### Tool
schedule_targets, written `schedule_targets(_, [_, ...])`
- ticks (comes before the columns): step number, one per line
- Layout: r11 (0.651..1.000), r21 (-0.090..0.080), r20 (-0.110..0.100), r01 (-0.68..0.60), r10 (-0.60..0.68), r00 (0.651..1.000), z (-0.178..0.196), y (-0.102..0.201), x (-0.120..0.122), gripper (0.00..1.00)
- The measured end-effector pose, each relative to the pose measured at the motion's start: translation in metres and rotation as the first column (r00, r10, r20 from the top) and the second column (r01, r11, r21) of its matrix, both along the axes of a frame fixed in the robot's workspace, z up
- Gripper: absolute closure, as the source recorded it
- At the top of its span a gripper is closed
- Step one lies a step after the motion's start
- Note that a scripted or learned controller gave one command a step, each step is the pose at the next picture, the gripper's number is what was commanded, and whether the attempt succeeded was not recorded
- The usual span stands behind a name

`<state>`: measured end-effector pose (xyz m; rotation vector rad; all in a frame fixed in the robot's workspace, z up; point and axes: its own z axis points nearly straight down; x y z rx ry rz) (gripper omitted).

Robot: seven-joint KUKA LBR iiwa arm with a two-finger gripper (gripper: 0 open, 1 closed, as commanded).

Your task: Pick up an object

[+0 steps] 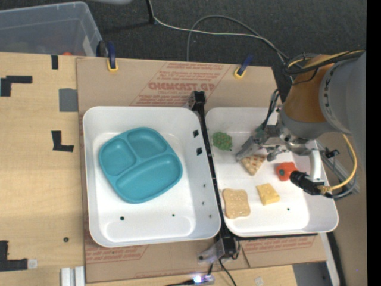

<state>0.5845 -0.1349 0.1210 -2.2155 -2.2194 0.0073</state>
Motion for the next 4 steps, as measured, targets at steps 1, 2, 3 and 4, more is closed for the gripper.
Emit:
schedule_targets(1, [1.000, -0.010, 0.015, 0.002, -0.002, 1.000, -0.033, -0.004, 0.002, 0.00])
schedule_targets(2, [1.000, -0.010, 0.022, 0.002, -0.002, 1.000, -0.018, -0.004, 0.005, 1.00])
schedule_targets(3, [1.000, -0.001, 0.011, -0.001, 0.001, 1.000, 0.034, 0.007, 0.005, 1.00])
schedule_targets(4, [1.000, -0.001, 0.010, 0.000, 0.001, 1.000, 0.081, 0.014, 0.000, 1.00])
